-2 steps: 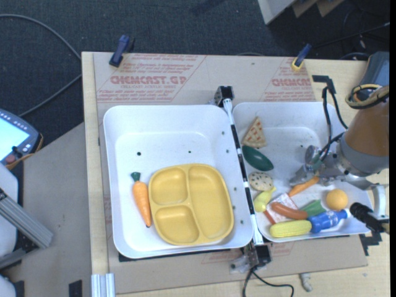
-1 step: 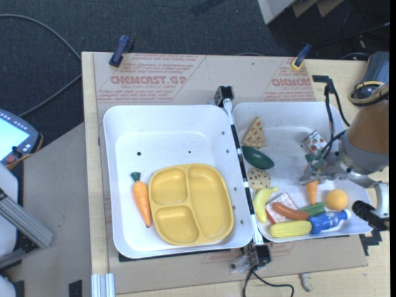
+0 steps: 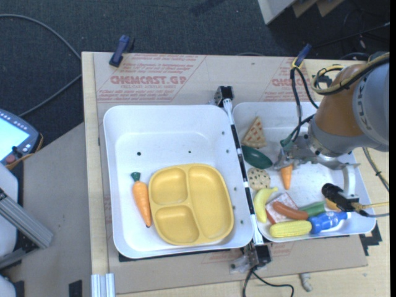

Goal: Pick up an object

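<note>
Camera view from above shows the arm [image 3: 356, 107] reaching in from the right of the frame over the right bin [image 3: 365, 224]. Its gripper [image 3: 286, 163] sits low at the middle of this bin, and a small orange carrot [image 3: 286, 177] stands almost upright just under it. The top of the carrot seems to be at the gripper, but I cannot tell how far the pincer is open, or if it really has the carrot.

Around it lie other toy foods: a green spoon-like piece [image 3: 256, 156], a wedge of pizza [image 3: 254, 133], a round cracker [image 3: 258, 178], a banana [image 3: 263, 201], a sausage [image 3: 288, 211], a corn cob [image 3: 288, 229] and a blue bottle [image 3: 327, 222].

In the left bin [image 3: 124, 129] are a yellow tray [image 3: 189, 203] and a bigger carrot [image 3: 142, 200].

I judge the small carrot to be light, stiff plastic, smooth and cone-shaped, so it may slip. The thick upper end is the better place for holding.
</note>
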Motion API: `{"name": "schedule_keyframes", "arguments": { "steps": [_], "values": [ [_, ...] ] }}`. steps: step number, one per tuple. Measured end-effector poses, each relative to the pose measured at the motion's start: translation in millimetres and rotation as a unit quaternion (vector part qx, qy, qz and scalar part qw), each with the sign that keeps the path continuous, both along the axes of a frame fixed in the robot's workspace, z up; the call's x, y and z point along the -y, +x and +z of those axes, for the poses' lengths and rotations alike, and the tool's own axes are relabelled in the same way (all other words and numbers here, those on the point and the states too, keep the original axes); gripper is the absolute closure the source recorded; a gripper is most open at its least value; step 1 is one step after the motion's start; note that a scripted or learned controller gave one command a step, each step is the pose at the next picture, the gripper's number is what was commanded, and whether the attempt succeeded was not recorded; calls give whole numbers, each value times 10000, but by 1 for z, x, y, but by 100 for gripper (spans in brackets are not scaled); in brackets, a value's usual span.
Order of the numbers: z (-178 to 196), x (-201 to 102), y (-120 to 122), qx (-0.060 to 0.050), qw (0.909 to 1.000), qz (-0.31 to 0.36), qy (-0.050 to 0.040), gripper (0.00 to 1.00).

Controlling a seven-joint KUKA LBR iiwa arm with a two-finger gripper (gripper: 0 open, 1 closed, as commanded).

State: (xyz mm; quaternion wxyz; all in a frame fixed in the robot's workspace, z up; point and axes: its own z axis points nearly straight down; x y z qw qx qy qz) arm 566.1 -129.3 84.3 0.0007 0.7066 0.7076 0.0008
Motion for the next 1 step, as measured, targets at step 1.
{"name": "schedule_keyframes", "arguments": {
  "steps": [1],
  "values": [
    [101, -73, 13, 1, 10000, 3, 4, 100]
  ]
}}
